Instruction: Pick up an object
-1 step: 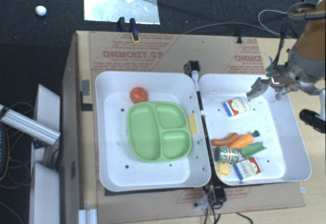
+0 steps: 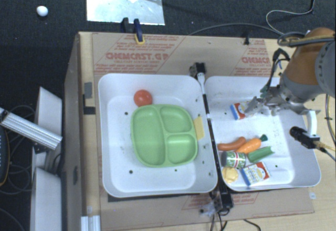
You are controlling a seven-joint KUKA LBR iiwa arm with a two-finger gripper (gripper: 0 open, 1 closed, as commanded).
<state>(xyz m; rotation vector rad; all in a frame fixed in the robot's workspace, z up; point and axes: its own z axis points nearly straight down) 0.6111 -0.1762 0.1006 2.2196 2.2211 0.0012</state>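
The right bin [image 2: 299,172] holds several small items. A red, white and blue carton [image 2: 238,111] lies near its left wall. Further forward are an orange carrot [image 2: 247,145], a reddish sausage shape [image 2: 227,146], a green piece [image 2: 261,153], a small can [image 2: 234,159], a yellow piece [image 2: 229,174] and another small carton [image 2: 255,173]. My gripper [image 2: 257,105] hangs low over the back of this bin, just right of the red, white and blue carton. I see nothing held in it.
The left bin [image 2: 113,119] carries a green divided plate [image 2: 161,135] and a red ball-like fruit [image 2: 143,97] behind it. A divider [image 2: 207,119] separates the bins. A black fitting [image 2: 303,137] with a cable sticks in over the right bin's right side.
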